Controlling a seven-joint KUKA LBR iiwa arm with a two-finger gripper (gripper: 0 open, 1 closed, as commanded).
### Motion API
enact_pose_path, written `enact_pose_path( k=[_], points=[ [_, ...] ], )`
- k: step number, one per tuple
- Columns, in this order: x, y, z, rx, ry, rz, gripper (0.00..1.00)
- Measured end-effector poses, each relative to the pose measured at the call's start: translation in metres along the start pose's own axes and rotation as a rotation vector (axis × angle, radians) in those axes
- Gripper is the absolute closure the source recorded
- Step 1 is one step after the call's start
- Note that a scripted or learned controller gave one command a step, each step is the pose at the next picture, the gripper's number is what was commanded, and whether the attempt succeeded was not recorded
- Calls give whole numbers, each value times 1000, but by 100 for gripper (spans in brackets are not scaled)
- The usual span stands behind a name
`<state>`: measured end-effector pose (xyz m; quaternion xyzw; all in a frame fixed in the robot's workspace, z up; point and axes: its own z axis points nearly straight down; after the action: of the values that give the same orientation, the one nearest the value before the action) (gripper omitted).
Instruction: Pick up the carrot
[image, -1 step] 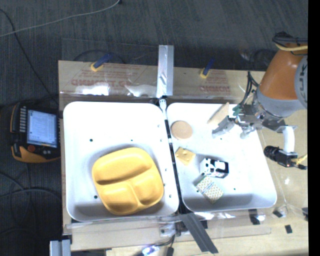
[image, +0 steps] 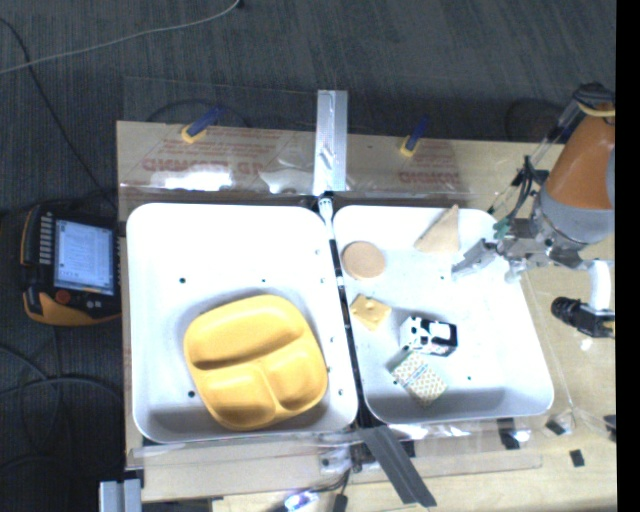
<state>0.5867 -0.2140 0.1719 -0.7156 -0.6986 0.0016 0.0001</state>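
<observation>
Gripper (image: 470, 262), its grip state impossible to tell, hung inside the right bin (image: 500, 340) near its far right corner, just beside the pale tapered piece judged the carrot (image: 440, 234); a sound grasp probably required centring across its narrow width before descending

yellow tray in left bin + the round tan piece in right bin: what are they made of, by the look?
Yellow tray: likely moulded plastic, smooth with a soft sheen, rounded compartments pressed into it. Round tan piece: looks matte, flat and evenly coloured, maybe wood or toy-food plastic; too small to settle. Both bins look like glossy white plastic.
</observation>
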Motion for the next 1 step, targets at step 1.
enact_pose_path(
  k=[1],
  points=[
    [1, 0, -9, 1, 1, -1, 100]
  ],
)
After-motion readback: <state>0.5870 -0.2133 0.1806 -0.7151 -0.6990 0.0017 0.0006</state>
